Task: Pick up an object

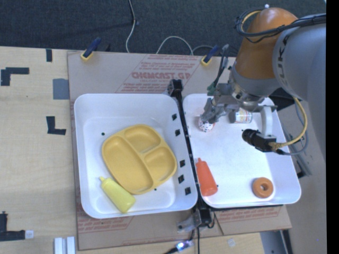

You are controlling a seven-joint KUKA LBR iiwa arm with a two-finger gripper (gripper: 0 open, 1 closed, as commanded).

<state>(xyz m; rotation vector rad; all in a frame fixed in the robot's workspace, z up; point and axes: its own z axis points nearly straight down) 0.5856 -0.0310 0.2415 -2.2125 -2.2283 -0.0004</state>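
My gripper (212,113) hangs over the far left part of the right bin (238,163), fingers pointing down right above a small white ball with red dots (205,125). Whether the fingertips touch the ball I cannot tell. Against the right bin's left wall, near the front, lies an orange bottle (206,177). A brown doughnut-shaped ring (262,187) rests in the front right corner. The left bin (87,142) holds a yellow divided plate (139,157) and a yellow squeeze bottle (117,194) at its front left.
A black cable end (259,140) dangles from the arm over the right bin's right side. A row of black clips (181,136) runs along the divider between the bins. Yellow-blue clamps (91,48) hold the cardboard base at the back.
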